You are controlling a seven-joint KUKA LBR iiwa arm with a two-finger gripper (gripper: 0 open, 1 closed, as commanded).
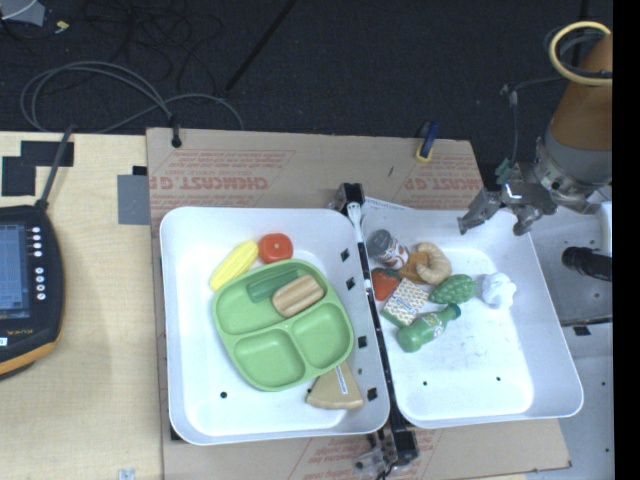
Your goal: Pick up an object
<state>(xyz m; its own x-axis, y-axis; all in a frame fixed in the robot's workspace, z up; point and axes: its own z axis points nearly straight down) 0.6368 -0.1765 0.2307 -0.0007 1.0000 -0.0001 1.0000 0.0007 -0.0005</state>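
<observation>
- The claw (503, 211) hangs at about 2 o'clock in the camera view, over the top right corner of the right bin (540, 368).
- Its two dark fingers (478, 213) are spread apart, so it is open, and there is nothing between them.
- The grey and orange arm (578, 128) comes in behind it from the right.
- The things to pick up lie in a small heap in the top left part of the right bin, at about 8 o'clock from the claw and apart from it.
- In that heap a silver can (383, 247) lies by the bin's left wall.
- A tan bagel (431, 262) lies just beside the can, at its 4 o'clock.
- A red toy (384, 285) sits under the can, and a checked packet (405, 302) touches it.
- A green bottle (427, 329) lies tilted at 6 o'clock in the heap.
- A bumpy green toy (455, 290) and a white lump (497, 289) lie at the heap's 3 o'clock side.
- The left bin (185, 368) holds a green tray (270, 353) with three parts.
- A hot dog bun (298, 294) and a green pickle (272, 282) lie in the tray's top part.
- A yellow corn cob (234, 264) and a red tomato (275, 247) lie just past the tray at 11 o'clock.
- A tan wedge (333, 393) lies at the tray's 5 o'clock.
- Both bins sit on the tabletop (90, 388).
</observation>
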